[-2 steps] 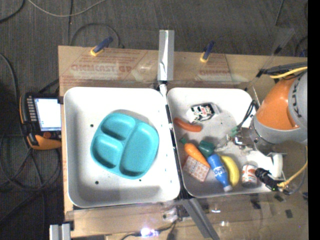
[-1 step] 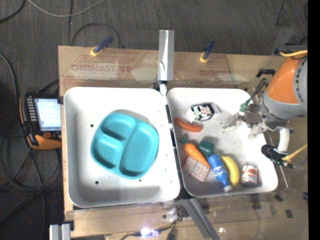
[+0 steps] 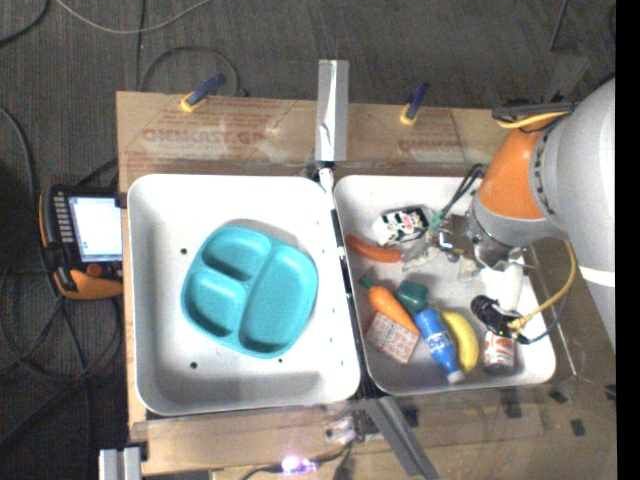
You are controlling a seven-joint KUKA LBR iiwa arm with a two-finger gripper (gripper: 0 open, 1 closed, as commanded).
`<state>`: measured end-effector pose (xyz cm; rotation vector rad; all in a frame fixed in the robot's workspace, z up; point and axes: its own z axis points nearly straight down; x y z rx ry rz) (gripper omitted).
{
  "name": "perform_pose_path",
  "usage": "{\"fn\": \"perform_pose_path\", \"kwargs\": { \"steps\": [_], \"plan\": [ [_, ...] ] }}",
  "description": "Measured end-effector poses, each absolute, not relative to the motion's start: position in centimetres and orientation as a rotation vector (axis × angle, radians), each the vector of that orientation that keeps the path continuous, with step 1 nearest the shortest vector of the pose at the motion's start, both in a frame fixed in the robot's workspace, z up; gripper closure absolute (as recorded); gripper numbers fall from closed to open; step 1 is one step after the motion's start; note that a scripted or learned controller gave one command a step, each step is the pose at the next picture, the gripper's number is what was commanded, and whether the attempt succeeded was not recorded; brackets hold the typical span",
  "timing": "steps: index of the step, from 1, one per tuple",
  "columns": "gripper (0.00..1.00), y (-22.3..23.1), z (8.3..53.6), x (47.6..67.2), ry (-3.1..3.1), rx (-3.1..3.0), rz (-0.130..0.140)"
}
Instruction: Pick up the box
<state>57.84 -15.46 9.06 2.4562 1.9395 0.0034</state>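
The box [image 3: 392, 336] is a small flat carton with a red and white print. It lies in the right bin [image 3: 545, 373] near the front left, just below an orange carrot [image 3: 391, 307]. My gripper [image 3: 438, 234] hangs over the back half of the same bin, beside a white and black object [image 3: 403, 224]. It is well behind the box and apart from it. The orange band of the arm [image 3: 508, 184] sits to the right of the gripper.
Around the box lie a teal cap-like piece [image 3: 412, 294], a blue bottle [image 3: 438, 342], a banana [image 3: 463, 340] and a small can [image 3: 498, 351]. An orange item [image 3: 372, 250] lies at the bin's left wall. The left bin [image 3: 160, 368] holds a teal divided plate [image 3: 252, 288].
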Motion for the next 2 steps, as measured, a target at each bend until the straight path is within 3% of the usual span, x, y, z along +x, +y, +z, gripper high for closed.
{"fn": "perform_pose_path", "kwargs": {
  "steps": [1,2],
  "plan": [
    [0.0,-18.4,10.8,63.0,1.872,2.522,-0.007],
    [0.0,-21.0,11.2,65.0,1.885,2.559,-0.045]
  ]
}}
